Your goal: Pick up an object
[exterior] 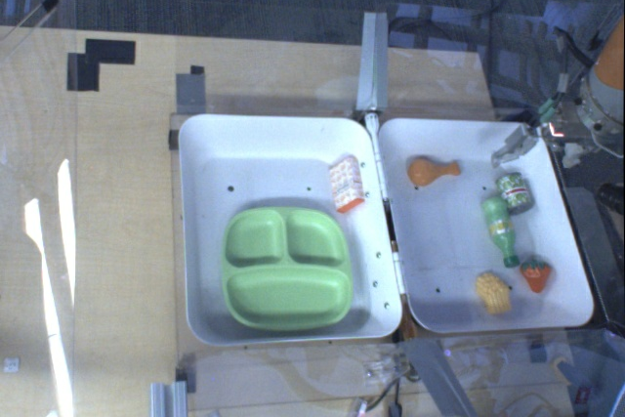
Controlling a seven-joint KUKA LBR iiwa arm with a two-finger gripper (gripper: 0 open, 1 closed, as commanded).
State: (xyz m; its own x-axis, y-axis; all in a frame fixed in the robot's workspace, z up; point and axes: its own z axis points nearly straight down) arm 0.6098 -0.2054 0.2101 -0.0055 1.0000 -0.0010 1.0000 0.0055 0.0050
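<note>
Two bins side by side on the desk [117, 239], touching along their inner edges: left bin [205, 210] with a divided tray [287, 267] in its near half and a small packet [346, 183] leaning against its right wall, behind the tray and just beside its far right corner. In the right bin [439, 288], a drumstick [431, 171] at far left; along the right side, from far to near, a can [515, 192], a bottle [500, 229] just before it, then a strawberry [535, 274], with a corn cob [493, 291] left of the strawberry near the front wall. Above that bin's far right corner, the tool [515, 146], reaching in from the right, behind the can.
</note>
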